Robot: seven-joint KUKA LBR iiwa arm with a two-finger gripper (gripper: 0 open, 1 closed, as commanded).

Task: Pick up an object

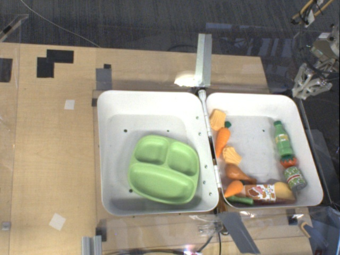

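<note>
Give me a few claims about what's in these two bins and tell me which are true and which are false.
1. The green divided plate lies in the left bin. True.
2. The green bottle lies in the left bin. False: it is in the right bin, near its right wall.
3. The carrot lies near the divider between the bins. True.
4. The tool is down among the toys. False: it is outside the right bin, past its far right corner.

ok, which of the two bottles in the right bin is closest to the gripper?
The green bottle along the bin's right wall; it lies toward the far end, nearer the gripper than the brown-labelled bottle by the near edge.
</note>
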